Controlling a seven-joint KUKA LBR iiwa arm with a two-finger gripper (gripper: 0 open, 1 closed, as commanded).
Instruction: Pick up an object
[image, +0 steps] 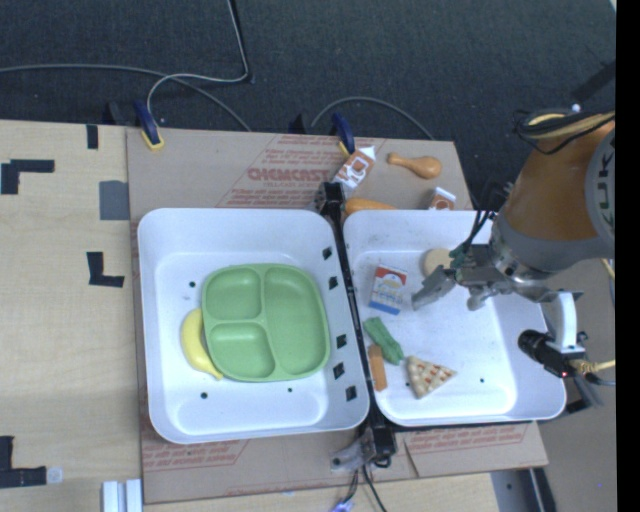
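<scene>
Approach step judged in hand: the gripper (452, 287) is held spread and empty over the right bin (520, 395), just beside the small carton (389, 288). A descent over the carton, then closing, is called for next.

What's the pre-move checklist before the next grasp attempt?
1. Gripper over the right bin: ok.
2. Object between the fingers: not ok, nothing seen there.
3. Nearest target in sight: ok, small carton lies just left of the gripper.
4. Other picks apart from the carton: ok, pizza slice and green pickle lie lower in the bin.
5. Finger opening: cannot tell.
6. Left bin: ok, green divided plate sits undisturbed over the banana.
</scene>
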